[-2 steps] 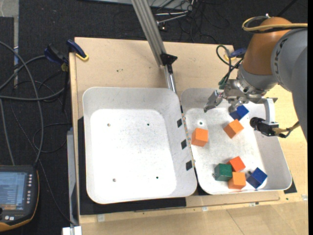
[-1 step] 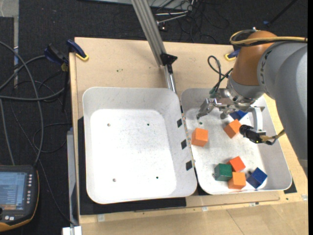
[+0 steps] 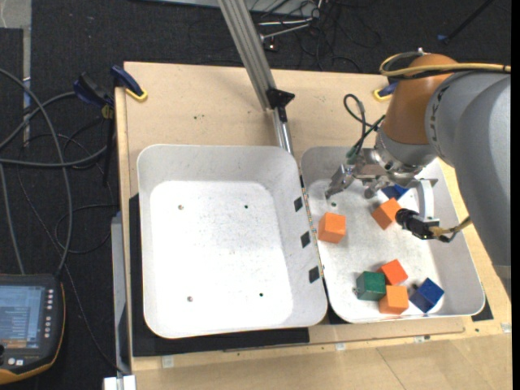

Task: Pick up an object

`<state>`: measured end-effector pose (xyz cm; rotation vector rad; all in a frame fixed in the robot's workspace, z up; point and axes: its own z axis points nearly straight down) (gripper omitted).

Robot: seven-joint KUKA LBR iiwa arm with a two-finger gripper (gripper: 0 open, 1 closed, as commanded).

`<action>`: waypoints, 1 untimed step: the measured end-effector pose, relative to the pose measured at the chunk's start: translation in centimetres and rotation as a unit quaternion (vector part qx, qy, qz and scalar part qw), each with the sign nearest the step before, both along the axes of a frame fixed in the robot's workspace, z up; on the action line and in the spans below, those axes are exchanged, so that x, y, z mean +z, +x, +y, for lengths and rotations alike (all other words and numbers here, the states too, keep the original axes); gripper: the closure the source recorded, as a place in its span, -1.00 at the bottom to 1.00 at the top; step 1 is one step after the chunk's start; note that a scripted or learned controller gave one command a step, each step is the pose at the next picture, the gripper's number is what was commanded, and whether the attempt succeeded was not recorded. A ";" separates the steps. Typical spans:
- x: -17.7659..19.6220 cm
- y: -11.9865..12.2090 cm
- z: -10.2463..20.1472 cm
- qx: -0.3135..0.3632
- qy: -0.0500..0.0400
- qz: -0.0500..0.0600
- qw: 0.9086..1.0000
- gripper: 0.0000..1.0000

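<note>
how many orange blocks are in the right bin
4. One orange block lies alone near the bin's left wall, one sits just under the tool, and two sit in the cluster at the front. The arm may hide more.

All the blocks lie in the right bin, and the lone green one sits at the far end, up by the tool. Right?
Not quite. The camera view shows the green block at the near end of the right bin, clustered with two orange blocks and a blue one, away from the tool. All the blocks do lie in the right bin.
</note>
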<state>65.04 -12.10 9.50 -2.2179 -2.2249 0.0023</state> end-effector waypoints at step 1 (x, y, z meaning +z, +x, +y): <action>1.1 0.1 0.0 0.000 0.000 -0.001 1.000 1.00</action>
